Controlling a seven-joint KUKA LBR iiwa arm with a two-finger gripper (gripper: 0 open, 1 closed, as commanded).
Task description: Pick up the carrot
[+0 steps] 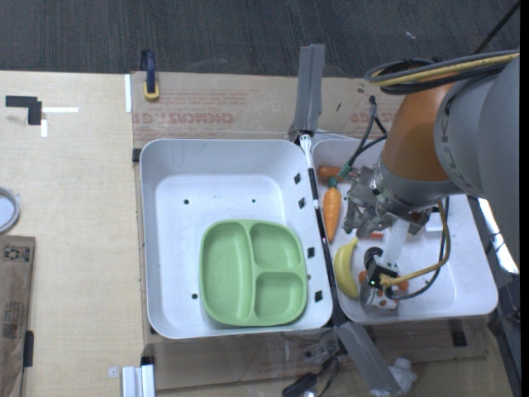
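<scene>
The left bin (215, 188) holds a green divided plate (252, 273). In the right bin (467, 275), the carrot (331, 211) lies along the left wall, with a banana (346, 269) just beside its lower end. The gripper (362, 209) is close beside the carrot; I cannot tell whether it is open or closed.

Red lettering (202, 116) on cardboard (99, 180) (upside down), not legible

One fixed camera looks down at a slant on the pale wooden table (74, 164) and two shallow white bins (165, 172), the grey, orange-banded arm (463, 131) entering from 3 o'clock.
</scene>
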